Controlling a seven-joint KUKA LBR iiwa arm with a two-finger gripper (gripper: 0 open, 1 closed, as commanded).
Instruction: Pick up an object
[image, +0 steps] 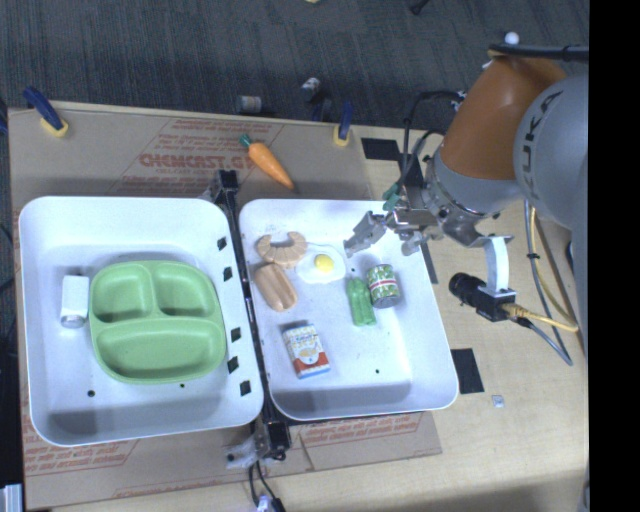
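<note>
One claw (372, 228) hovered with fingers spread, gripping nothing; a fried egg (324, 266) lay just left, a can (382, 285) just below.

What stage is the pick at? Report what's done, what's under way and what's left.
Done: nothing lifted. The fried egg, can, green bottle, hot dog, pastry and small carton all lie on the floor of the right bin.
Under way: the pincer hangs over that bin's upper part, just above the egg and can, with nothing between its fingers.
Left: descend, close on one item, raise it.
</note>
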